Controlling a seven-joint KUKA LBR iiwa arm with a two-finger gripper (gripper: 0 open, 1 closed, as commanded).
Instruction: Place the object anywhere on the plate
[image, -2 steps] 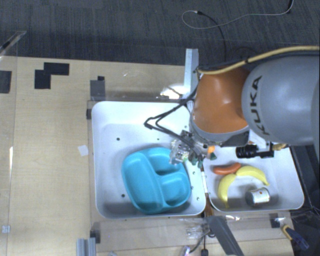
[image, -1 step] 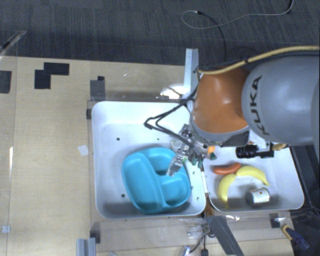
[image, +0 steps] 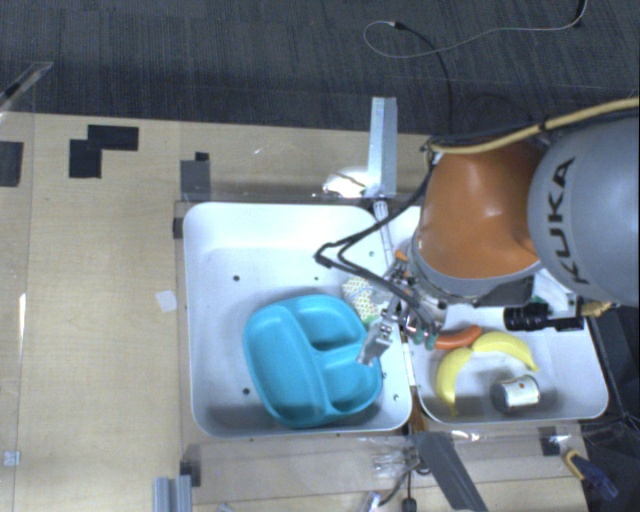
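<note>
A grey arm (image: 585, 225) with an orange band (image: 475, 215) is seen reaching in from the right edge of the bench (image: 90, 300), its wrist hanging above the wall shared by the two white bins. The claw (image: 378, 340) is seen low over the right rim of the left bin (image: 215, 260), at the right edge of a blue plate (image: 300, 360). Its metal tip appears to be touching or just above the plate's right rim; which of the two cannot be told. How far the claw is spread cannot be told either, since its parts are small and crowded by cables and fittings, and nothing can be made out between them.

The blue plate, with divided compartments, is lying in the lower middle of the left bin, tilted toward the bin's lower right corner. A small pale patterned object (image: 358, 293) is partly seen just beside the plate's upper right corner, under the wrist.

In the right bin (image: 585, 395), a yellow banana (image: 480, 360) is lying near the left wall, curved around toward the lower edge. An orange-red object (image: 460, 337) is touching its upper side, partly covered by the wrist. A small grey cylinder (image: 517, 393) is lying just beside the banana's inner curve, toward the bin's lower edge.
</note>
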